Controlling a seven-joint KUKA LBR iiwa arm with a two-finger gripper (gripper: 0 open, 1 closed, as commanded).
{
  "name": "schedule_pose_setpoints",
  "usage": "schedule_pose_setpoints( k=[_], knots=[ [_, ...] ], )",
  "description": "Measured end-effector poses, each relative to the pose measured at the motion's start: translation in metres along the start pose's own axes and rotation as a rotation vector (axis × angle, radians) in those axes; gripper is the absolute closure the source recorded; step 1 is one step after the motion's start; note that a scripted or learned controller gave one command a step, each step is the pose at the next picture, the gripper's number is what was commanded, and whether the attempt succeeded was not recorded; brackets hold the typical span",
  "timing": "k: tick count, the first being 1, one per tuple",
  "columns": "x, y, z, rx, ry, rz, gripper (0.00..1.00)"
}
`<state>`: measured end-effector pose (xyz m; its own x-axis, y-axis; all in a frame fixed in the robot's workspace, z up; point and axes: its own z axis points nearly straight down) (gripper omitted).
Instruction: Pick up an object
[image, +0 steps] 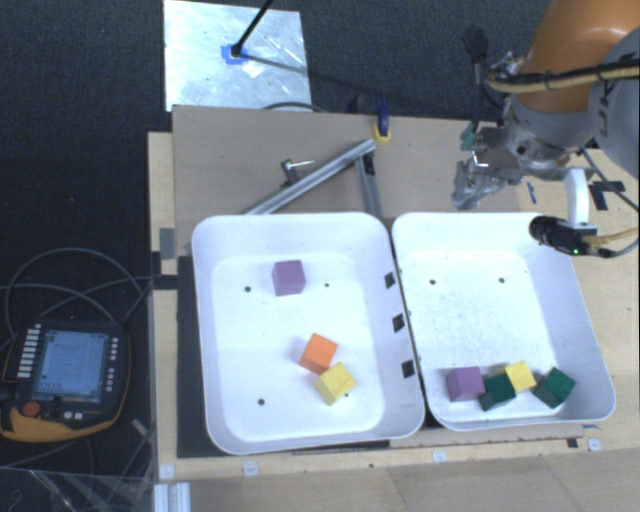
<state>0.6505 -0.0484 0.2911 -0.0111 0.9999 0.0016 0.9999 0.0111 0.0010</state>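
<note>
White plastic, shallow and square-cornered, the right-hand bin (560, 300) serves as landmark. The grey two-finger gripper (472, 190) hangs just beyond its far-left corner, over bare bench — whether it is clenched or released I cannot tell, and nothing is seen in it. Along that bin's near wall sit a purple cube (464, 382), a dark green block (496, 390), a small yellow cube (520, 376) and another green block (555, 386). These lie straight toward the camera from the gripper — the likeliest picks, being nearer than anything left of the bin.
</note>
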Motion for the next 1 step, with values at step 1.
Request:
schedule_pose_setpoints(
  k=[1],
  knots=[
    [0.0547, -0.0086, 0.0059, 0.001, 0.000, 0.000, 1.00]
  ],
)
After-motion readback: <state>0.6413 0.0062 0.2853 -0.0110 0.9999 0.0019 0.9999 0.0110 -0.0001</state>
